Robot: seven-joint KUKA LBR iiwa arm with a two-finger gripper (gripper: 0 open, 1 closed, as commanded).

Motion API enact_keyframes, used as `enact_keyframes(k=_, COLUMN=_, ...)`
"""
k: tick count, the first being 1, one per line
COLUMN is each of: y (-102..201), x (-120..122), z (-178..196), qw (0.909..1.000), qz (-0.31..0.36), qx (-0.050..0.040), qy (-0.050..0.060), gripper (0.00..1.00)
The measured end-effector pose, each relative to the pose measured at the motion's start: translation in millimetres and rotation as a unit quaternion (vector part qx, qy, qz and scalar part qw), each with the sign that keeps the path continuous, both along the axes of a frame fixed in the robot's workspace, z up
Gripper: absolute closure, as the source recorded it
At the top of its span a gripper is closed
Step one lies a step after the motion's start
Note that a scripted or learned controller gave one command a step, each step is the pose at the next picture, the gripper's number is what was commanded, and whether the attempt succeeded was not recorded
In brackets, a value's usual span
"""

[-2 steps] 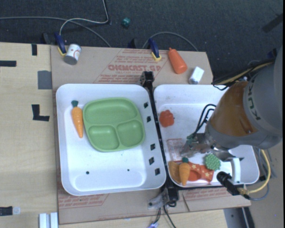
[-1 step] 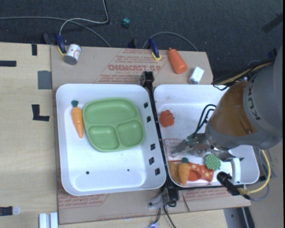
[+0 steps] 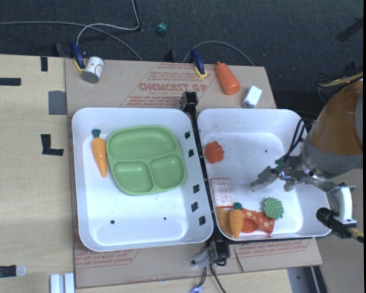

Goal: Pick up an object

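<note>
Plate [image 3: 147,160] and carrot [image 3: 99,154] share left bin [image 3: 85,182].

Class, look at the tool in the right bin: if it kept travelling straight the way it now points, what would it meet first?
The tool points left and slightly down, toward the pale rectangular packet on the floor of the right white bin. That packet looks first in line, though depth is unclear from this slant.

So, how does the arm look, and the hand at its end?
The arm is a thick rounded body, orange above and grey below toward the wrist. A thin dark cable runs beside it. The hand is small, dark grey metal, with slim fingers. Beside the wrist sits a white bracket with a black knob.
</note>
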State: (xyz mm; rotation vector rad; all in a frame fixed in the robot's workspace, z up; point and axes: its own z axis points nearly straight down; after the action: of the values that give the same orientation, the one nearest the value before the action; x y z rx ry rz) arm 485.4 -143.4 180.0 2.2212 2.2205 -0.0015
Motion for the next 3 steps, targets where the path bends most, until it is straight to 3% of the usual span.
enact_keyframes(k=1, y=45, x=33, z=-92, qw=1.0, qz=0.001, qx=0.001, qy=-0.002, gripper=0.0)
enact_keyframes(k=3, y=49, x=159, z=-94, qw=1.0, qz=0.001, qx=-0.0002, qy=-0.002, gripper=0.0)
